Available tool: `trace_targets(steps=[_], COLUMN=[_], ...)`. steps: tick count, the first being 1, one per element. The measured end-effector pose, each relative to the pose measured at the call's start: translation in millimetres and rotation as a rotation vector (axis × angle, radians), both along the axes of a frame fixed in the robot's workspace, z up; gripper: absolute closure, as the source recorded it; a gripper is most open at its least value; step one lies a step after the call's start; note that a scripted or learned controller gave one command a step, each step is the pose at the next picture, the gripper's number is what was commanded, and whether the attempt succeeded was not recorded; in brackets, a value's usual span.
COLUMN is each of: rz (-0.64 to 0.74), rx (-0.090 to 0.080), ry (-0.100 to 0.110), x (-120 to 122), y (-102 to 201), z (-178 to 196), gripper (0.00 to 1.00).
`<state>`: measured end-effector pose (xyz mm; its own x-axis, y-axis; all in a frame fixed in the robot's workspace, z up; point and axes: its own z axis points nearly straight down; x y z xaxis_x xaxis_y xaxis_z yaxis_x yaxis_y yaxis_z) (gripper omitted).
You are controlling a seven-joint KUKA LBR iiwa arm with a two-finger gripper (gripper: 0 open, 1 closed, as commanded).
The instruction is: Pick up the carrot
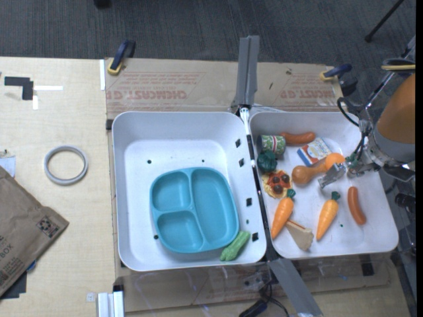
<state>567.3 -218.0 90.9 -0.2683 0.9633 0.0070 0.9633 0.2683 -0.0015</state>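
Gripper [335,174] sits low in the right bin [373,238], near the middle of its right half, at the end of the grey arm [396,121] that comes in over the bin's right edge. Whether it is spread or pressed together cannot be told: its metal tip is small and merges with the orange things beside it. Nothing can be seen pinched in it.

Just beside the tip, toward the bin's middle, lies an orange-brown squash [309,173], and an orange ball [334,158] sits touching or nearly touching the tip on the far side. There are two carrots. The right carrot [326,218] lies just nearside of the gripper, leaf end toward it, apart from it. The left carrot [283,215] lies nearer the bin's left wall, beside a pizza slice [277,183]. Both rest on the bin floor, so by my reading the pick is not yet made: the grasp and the lift are left, and the right carrot looks the closer target.

A red sausage [357,205] lies near the right wall, and a tan wedge [301,236] by the near edge touches the left carrot's tip.

The arm's upper part is cut off at the picture's right side, and the wrist hides some of the bin's far right corner.
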Motion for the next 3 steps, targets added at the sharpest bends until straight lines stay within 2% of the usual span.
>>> trace_targets(steps=[1, 2, 3], rz=[0.070, 0.066, -0.030], rx=[-0.006, -0.006, -0.007], ry=[-0.003, -0.004, -0.003], x=[-73.6, -73.2, -89.0], y=[34.1, 33.2, 125.9], z=[0.5, 9.3, 121.8], gripper=[0.00, 1.00, 1.00])
